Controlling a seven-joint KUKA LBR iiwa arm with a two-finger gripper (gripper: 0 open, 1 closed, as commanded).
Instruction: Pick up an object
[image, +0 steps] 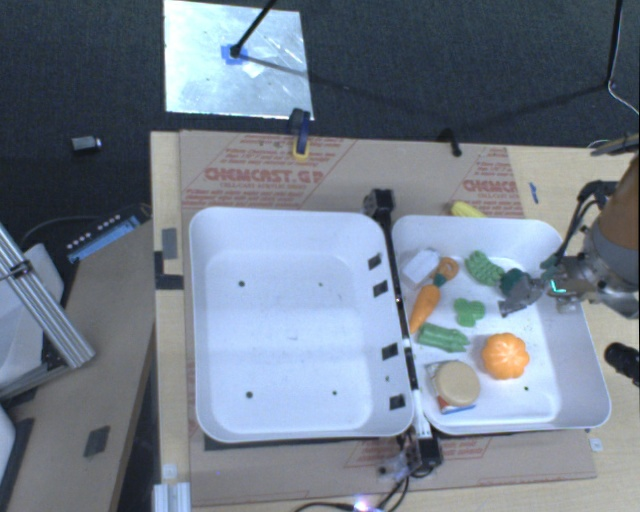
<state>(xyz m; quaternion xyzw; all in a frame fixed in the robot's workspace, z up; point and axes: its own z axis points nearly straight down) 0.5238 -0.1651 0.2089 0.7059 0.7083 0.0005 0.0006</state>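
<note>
Taking the carrot (427, 301) in the right bin (580, 400) as our mark: the leafy piece (484, 268) sits right and behind, the mandarin (504, 355) right and in front, the gripper (520, 292) further right, the left bin (290, 325) alongside to its left.

Pale wooden bench (120, 300) under a printed brown cardboard sheet (330, 165) — two shallow white plastic bins on top, left bin (290, 320) and right bin (570, 370) touching along a black hinge. Yellow-and-blue clamp (299, 135) at the cardboard's far edge — small yellow piece (466, 210) just behind the right bin.
</note>
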